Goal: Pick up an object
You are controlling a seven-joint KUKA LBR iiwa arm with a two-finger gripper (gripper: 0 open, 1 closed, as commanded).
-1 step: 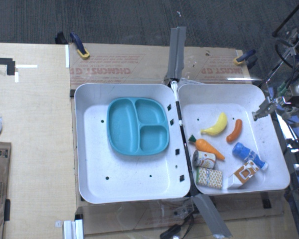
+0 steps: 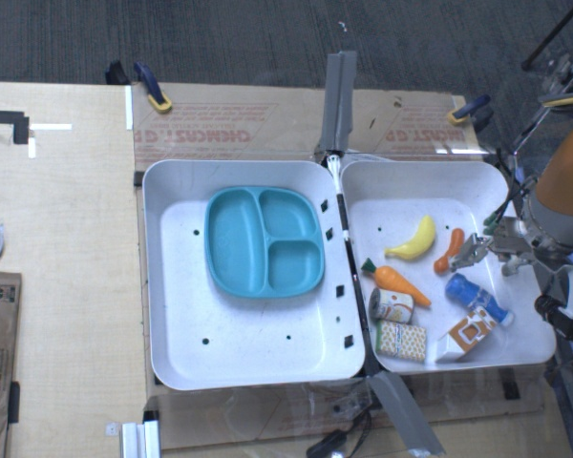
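- Gripper (image 2: 475,252) sits low over the right bin (image 2: 401,181), reaching in from the right edge; its fingers look spread, nothing between them.
- Targets crowd that bin because it is the pick side: a small orange piece (image 2: 452,250) just beside the fingertips, a blue bottle (image 2: 476,299) just below, a yellow banana (image 2: 413,239) further left.
- Carrot (image 2: 400,281), a small can (image 2: 392,305), a cracker pack (image 2: 402,341) and a carton (image 2: 471,333) line the near wall; awkward for a top-down pinch.
- Left bin (image 2: 162,256) carries a teal divided plate (image 2: 265,240), well apart from the action.
- My read: the orange piece is the likeliest target; nothing lifted yet.
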